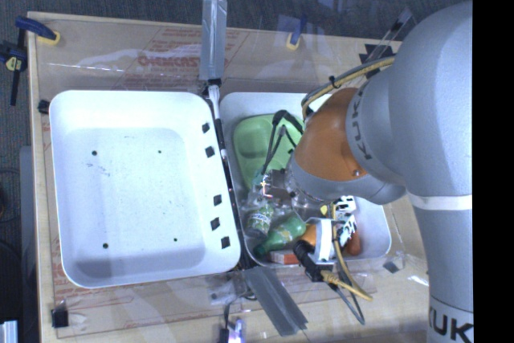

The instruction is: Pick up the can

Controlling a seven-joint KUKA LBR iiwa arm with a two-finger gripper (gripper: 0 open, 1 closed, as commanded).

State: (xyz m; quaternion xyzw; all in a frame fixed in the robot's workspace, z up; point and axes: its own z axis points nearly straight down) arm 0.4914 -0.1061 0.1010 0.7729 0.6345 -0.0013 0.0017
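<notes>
Reaching into cluttered right white bin (377,241); claw (269,193) state impossible to tell; next, locating the can.

Two white bins (128,112), a pale green object (255,139), an orange-banded grey arm (377,140).

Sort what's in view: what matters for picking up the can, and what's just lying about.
Job: arm; right bin beneath it; the can, which I cannot pick out in the clutter there.
Lying about: left bin; pale green object; dark green item; blue clamp.
</notes>
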